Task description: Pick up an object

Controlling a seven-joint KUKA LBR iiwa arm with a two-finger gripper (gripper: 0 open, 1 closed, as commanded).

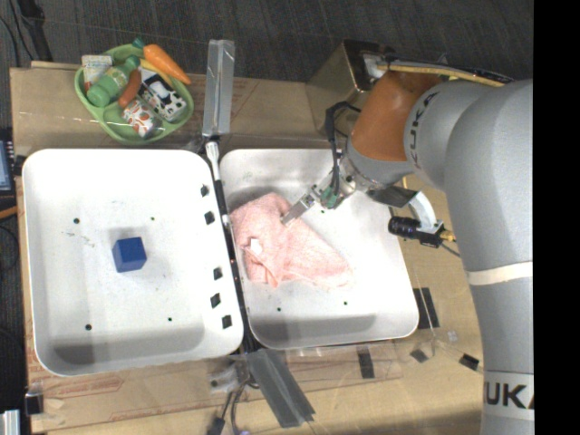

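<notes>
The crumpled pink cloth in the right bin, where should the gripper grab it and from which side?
Probably pinch a raised fold near the middle of the crumpled pink cloth, coming straight down. It lies low and spread out, so its flat edges offer little to grip.

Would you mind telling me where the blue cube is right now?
The blue cube sits alone in the left bin, slightly left of its middle, well apart from the pink cloth in the right bin.
</notes>
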